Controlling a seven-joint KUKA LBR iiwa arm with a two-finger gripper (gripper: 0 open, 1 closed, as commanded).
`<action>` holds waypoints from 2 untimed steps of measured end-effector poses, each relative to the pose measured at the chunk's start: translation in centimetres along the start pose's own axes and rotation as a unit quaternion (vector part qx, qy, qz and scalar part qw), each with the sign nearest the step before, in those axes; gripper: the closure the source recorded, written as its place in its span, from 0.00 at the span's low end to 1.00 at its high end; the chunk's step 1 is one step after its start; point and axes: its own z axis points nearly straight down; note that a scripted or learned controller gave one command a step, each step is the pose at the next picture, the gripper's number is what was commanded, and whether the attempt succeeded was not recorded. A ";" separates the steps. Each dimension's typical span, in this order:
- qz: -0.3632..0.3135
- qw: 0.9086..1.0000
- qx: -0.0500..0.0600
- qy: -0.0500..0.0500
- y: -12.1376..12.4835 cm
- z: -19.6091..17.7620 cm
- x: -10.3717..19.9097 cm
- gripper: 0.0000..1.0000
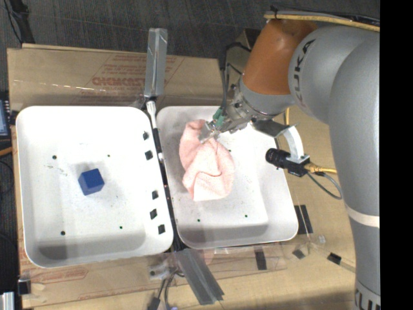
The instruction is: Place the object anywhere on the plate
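A crumpled pink cloth [205,163] lies in the right bin [271,205], bunched to a narrow point at its upper end and spreading wider toward the front. My gripper [212,130] comes in from the right and sits at that upper point. It is shut on a fold of the cloth, which is gathered up between its fingers. A small blue cube [91,181] rests on the floor of the left bin [39,134], far from the gripper.
The divider between the bins carries several black clips [155,196]. A black cylindrical part with a cable [287,160] juts from the wrist over the right bin's right side. Cardboard [84,70] lies behind the bins.
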 end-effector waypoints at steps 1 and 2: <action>-0.004 1.000 -0.001 -0.001 0.1 -1.2 0.1 1.00; -0.206 0.979 0.000 0.000 0.4 -1.4 5.2 1.00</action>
